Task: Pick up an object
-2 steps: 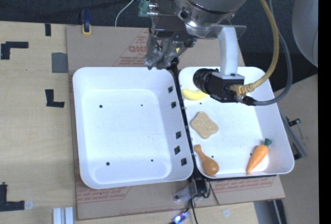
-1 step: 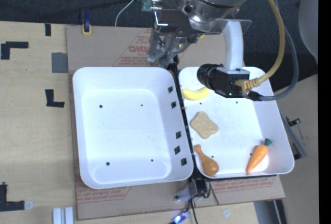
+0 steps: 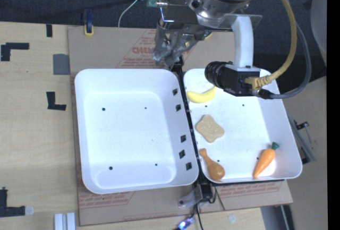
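Four items in right bin | red print on cardboard (unreadable) | gripper fingers: cannot tell

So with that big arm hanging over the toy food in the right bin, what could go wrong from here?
1. The pincer sits at the far rim where the two bins meet, not over any item; coming straight down it might hit the rim.
2. The banana lies partly under the black part on the arm, so it may be hard to reach.
3. The carrot and drumstick lie near the right bin's near wall, which may block a grab.
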Robot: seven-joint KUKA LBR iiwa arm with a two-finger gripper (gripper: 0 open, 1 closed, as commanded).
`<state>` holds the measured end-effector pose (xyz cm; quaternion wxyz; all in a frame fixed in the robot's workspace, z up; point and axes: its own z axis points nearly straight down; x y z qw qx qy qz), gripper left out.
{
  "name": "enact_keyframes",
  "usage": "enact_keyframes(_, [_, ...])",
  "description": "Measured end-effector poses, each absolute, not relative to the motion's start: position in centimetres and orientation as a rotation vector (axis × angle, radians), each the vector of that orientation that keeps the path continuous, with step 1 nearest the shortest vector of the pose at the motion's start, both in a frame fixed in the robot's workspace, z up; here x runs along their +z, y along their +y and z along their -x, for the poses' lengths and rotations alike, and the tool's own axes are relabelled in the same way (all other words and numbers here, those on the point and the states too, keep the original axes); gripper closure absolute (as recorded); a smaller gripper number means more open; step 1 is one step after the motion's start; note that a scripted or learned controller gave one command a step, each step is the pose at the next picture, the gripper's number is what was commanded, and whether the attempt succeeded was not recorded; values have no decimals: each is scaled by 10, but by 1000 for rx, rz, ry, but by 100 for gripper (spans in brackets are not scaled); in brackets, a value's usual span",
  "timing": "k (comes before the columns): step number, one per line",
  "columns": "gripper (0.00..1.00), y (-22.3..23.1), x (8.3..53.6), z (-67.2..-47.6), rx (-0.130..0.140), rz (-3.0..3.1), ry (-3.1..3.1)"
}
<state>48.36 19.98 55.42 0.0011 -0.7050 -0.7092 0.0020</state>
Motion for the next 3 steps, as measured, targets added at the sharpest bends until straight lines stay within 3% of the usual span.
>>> enact_keyframes(3, [100, 201, 583, -484, 13, 2207, -2229])
